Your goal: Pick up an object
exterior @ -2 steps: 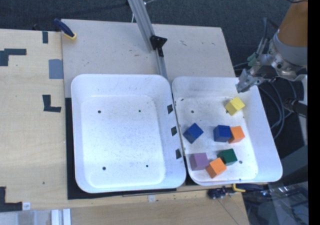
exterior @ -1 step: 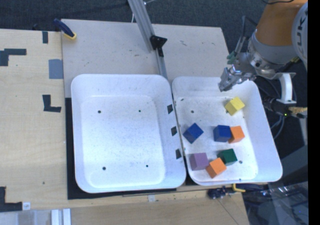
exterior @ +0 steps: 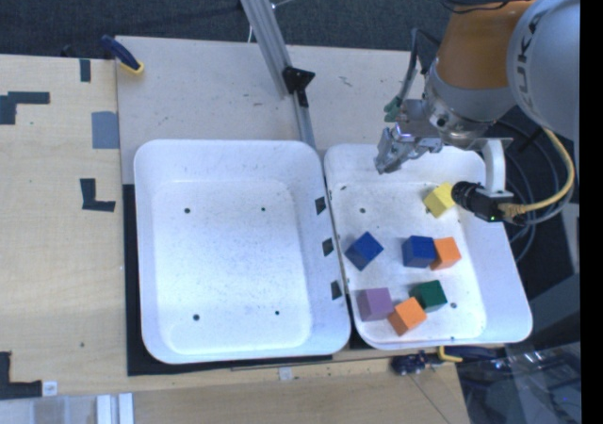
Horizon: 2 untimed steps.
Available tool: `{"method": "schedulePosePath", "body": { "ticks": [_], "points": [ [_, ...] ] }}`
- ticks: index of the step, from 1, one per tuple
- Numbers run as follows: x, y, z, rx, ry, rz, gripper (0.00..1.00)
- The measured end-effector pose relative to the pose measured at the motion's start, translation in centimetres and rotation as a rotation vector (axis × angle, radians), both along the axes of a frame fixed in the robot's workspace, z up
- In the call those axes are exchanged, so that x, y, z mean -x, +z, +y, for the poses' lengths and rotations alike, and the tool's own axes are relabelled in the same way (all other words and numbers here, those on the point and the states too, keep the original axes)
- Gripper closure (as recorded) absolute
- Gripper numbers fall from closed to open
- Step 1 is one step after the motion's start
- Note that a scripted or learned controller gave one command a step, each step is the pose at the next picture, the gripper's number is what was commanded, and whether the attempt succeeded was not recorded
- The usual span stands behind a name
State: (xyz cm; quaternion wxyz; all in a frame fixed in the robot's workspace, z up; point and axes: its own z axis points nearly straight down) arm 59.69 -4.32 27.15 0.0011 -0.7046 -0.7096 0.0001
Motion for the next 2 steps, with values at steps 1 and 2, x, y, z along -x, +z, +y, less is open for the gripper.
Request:
{"method": "schedulePosePath", "body": {
  "ticks": [1,2],
  "points": [
    [1.0,-0.7,4.7,0.001,-0.001,0.001,1.00],
    [1.0,-1.4,10.3,0.000,0.000,0.002,1.00]
  ]
}}
